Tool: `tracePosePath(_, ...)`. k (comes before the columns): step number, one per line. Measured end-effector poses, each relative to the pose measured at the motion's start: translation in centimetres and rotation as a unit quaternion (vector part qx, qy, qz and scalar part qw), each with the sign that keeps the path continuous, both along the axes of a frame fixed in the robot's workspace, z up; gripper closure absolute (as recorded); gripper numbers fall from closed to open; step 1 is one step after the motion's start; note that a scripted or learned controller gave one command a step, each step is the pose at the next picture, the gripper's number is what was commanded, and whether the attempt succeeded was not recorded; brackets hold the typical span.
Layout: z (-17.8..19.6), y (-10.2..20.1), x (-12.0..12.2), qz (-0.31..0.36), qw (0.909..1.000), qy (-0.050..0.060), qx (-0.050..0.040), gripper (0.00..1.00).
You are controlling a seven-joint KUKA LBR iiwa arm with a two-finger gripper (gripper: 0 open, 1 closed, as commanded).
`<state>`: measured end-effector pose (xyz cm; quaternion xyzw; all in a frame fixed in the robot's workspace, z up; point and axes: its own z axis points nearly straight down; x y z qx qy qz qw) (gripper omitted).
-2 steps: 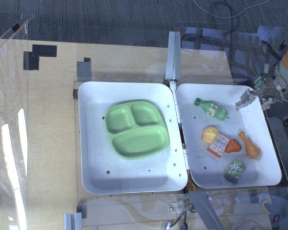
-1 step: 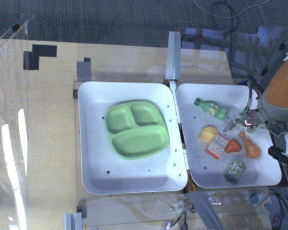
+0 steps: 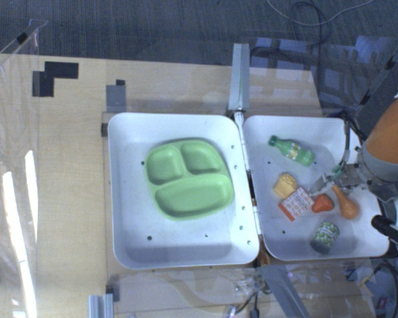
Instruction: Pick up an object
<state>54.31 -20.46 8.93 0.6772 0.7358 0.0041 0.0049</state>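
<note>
The right bin [image 3: 271,237] holds several small objects. A green bottle [image 3: 292,150] lies near its back. A yellow block [image 3: 285,185] and a red-and-white packet [image 3: 295,203] sit in the middle. A red piece [image 3: 323,203], an orange pear-shaped piece [image 3: 346,203] and a green can [image 3: 326,236] lie toward the right and front. My gripper [image 3: 332,179] reaches in from the right edge, low over the bin, just above the red piece and the narrow end of the orange piece. Nothing can be seen held in it.
The left bin [image 3: 126,237] holds a green divided plate [image 3: 189,178]. A metal divider post [image 3: 238,78] stands behind the seam between the bins. The arm's orange band [image 3: 392,138] hangs over the right bin's far right edge. Cables lie on the floor behind.
</note>
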Motion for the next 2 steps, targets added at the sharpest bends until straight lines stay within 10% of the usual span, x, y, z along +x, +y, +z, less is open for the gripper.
tracePosePath(1, 1.3, 0.0, 0.3, 0.001, 1.0, -0.004, -0.0002, 1.0)
tracePosePath(2, 13.2, 6.7, 4.2, -0.063, 0.998, 0.002, 0.0002, 1.0)
